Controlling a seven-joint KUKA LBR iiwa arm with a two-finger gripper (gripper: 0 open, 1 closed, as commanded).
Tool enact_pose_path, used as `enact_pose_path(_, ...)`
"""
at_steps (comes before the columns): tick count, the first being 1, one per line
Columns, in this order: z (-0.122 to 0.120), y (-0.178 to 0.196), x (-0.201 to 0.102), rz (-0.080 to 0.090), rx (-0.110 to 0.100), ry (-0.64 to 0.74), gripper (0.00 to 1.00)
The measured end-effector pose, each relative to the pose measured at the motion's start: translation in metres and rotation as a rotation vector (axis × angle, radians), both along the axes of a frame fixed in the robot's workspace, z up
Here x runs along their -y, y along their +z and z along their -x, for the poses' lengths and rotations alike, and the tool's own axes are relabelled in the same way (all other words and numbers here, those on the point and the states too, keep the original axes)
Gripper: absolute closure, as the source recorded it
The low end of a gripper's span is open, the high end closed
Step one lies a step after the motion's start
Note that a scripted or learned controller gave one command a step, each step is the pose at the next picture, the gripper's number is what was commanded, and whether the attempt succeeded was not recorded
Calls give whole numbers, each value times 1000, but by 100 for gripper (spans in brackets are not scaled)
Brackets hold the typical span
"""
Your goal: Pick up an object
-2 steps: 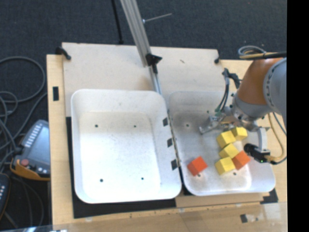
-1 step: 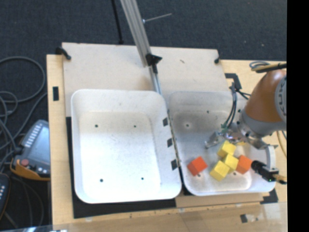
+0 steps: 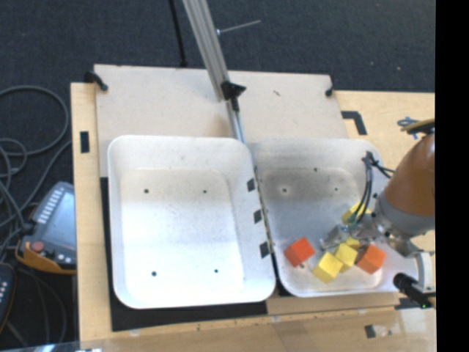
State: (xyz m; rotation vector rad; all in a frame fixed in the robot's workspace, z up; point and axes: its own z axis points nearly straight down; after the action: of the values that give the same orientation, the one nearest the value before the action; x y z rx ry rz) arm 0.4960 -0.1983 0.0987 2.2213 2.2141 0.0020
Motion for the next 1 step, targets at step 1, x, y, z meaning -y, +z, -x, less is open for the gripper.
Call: enact_pose_path(1,-2,11,1,1,5,-4,100)
